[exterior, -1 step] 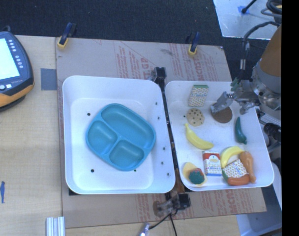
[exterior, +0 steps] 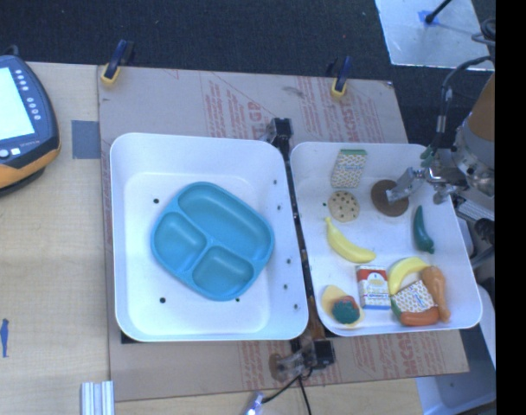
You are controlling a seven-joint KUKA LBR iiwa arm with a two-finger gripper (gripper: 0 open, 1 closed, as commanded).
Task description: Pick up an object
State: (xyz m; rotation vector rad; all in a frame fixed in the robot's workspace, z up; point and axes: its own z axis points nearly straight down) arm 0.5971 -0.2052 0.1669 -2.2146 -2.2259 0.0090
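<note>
While no single object is marked out by the task, a scatter of toy foods is seen in the right bin (exterior: 471,305). A brown round piece (exterior: 387,197) lies near the bin's far right part, and the gripper (exterior: 416,180) is seen just beside it, at its right edge; whether contact is made cannot be told. Nothing is shown between the fingers, and whether they are spread or closed cannot be told either. A green pepper (exterior: 421,230) is placed just below the gripper, near the right wall. A speckled cookie (exterior: 343,206) is set left of the brown piece, with a pale green-topped packet (exterior: 349,168) beyond it. A yellow banana (exterior: 348,244) lies slantwise near the middle, and a second banana (exterior: 405,271) is curved over a patterned wedge (exterior: 413,298) toward the near right corner. An orange carrot (exterior: 435,290) is laid along that corner, a small red-and-white carton (exterior: 373,286) stands left of the wedge, and a yellow-and-teal round item (exterior: 342,307) rests at the near left.

The left bin (exterior: 133,232) is occupied by a blue divided plate (exterior: 211,240), set at a tilt near its middle. A handheld control pendant (exterior: 16,119) is seen on the bench at the far left.
</note>
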